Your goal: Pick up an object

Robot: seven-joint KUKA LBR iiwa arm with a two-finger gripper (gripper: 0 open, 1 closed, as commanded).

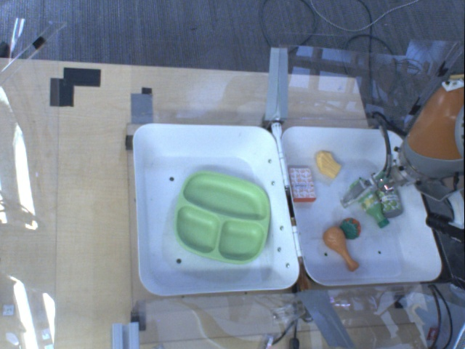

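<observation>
The right bin [407, 264] holds several small items. A yellow lump [328, 164] lies near its back, and a red and white box [302, 184] rests against its left wall. An orange gourd-shaped toy [340, 244] lies toward the front, touching a small green and red ball [351, 228]. My gripper [375, 187] is low over the bin's right half, reaching in from the right. A green and grey item [378, 208] lies right at the gripper, partly hidden by it. Whether it is gripped is unclear.
The left bin [145, 195] holds a light green divided plate [221, 217]. A metal divider post [277, 86] stands behind the seam between the bins. Cables [320, 13] trail over the floor at the back. The orange-banded arm [436, 126] overhangs the right bin's right wall.
</observation>
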